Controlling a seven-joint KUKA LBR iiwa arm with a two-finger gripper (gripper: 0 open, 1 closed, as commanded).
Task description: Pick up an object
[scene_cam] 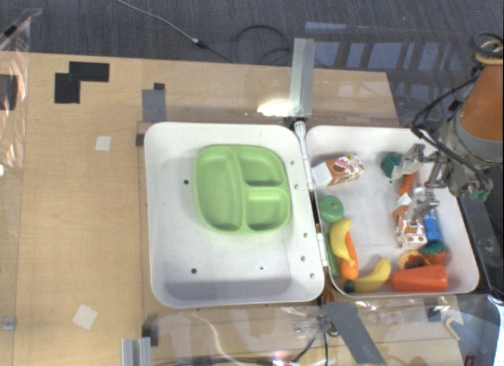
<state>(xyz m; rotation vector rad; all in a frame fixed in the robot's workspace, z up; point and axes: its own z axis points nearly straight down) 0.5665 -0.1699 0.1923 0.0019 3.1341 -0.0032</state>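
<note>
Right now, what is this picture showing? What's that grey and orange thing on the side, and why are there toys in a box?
That grey and orange thing is a robot arm. It reaches in from the right side of the picture. At its end is a grabbing tool with two fingers, hanging over the right bin. I can't tell if its fingers are open or shut, or if it holds anything.

The camera sits up high and looks down at a wooden bench with two white bins. The left bin holds a green plate with sections. The right bin holds toy food: bananas, a carrot, a green ball-shaped toy and small packets. The robot's job is to pick one up.
</note>
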